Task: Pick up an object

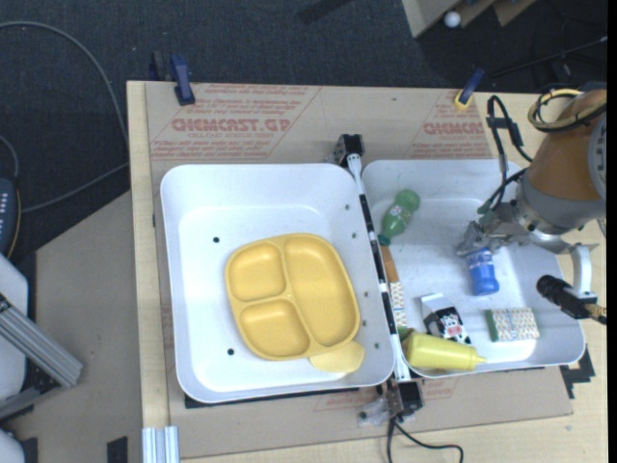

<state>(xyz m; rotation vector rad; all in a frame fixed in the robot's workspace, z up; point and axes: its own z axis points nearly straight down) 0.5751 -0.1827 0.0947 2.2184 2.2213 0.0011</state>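
Note:
My gripper [479, 246] is low in the right bin [424, 177], its fingers pointing down right above a small blue object [483, 276] on the bin floor. A green bottle [397, 213] lies by the bin's left wall. Along the front edge rest a yellow banana-shaped object [441, 353], a small black, white and red toy [445, 322] and a patterned block [512, 324]. The gripper's fingertips blend with the blue object's top, so their gap is unclear.
The left bin [198, 196] bears a yellow three-compartment tray [289, 295] and a pale yellow disc [336, 358] at its front. A black divider strip [371, 249] runs between the bins. The arm's orange band [569, 167] overhangs the right bin's right side.

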